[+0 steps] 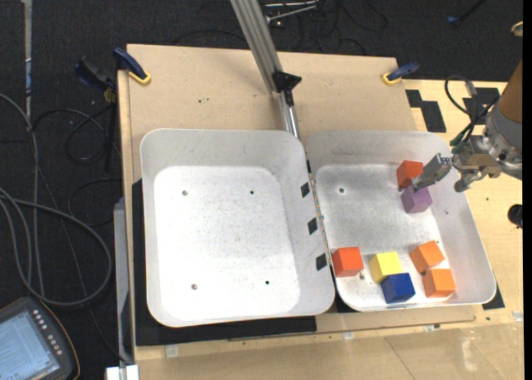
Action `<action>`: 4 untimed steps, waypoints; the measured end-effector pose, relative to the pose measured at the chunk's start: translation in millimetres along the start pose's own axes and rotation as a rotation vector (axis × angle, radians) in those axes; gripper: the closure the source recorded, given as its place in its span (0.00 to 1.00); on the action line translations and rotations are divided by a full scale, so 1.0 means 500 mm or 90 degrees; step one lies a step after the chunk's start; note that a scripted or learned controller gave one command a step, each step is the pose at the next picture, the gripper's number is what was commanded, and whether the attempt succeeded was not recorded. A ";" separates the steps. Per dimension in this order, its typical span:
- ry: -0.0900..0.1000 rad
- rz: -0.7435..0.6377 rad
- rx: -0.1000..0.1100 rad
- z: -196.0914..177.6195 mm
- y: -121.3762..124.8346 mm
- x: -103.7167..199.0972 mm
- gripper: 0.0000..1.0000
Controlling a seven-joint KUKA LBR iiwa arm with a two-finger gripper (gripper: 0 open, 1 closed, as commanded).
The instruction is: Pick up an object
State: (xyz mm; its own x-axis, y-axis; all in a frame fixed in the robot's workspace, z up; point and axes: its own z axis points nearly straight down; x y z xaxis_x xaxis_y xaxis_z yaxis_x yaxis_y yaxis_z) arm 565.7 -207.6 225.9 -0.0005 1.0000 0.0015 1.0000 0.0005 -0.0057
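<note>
Right bin holds 4 orange cubes, 1 yellow, 1 blue, 1 purple; jaws' state unclear

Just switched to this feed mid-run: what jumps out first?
The coloured blocks in the right bin stand out: an orange block, yellow block, blue block and two more orange ones along its near edge. Farther back, the gripper hangs beside a red-orange block and a purple block. The left bin is bare white.
</note>
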 end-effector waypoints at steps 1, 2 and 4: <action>0.000 -0.001 0.000 0.108 0.014 0.016 0.00; -0.007 0.002 -0.011 0.217 0.027 0.001 0.00; -0.003 -0.001 -0.008 0.063 0.029 -0.001 1.00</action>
State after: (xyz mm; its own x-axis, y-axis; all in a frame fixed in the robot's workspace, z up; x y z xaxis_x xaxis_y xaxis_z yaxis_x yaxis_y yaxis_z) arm 580.2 -208.1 194.4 -0.0020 1.0000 -0.0029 1.0000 0.0020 0.0072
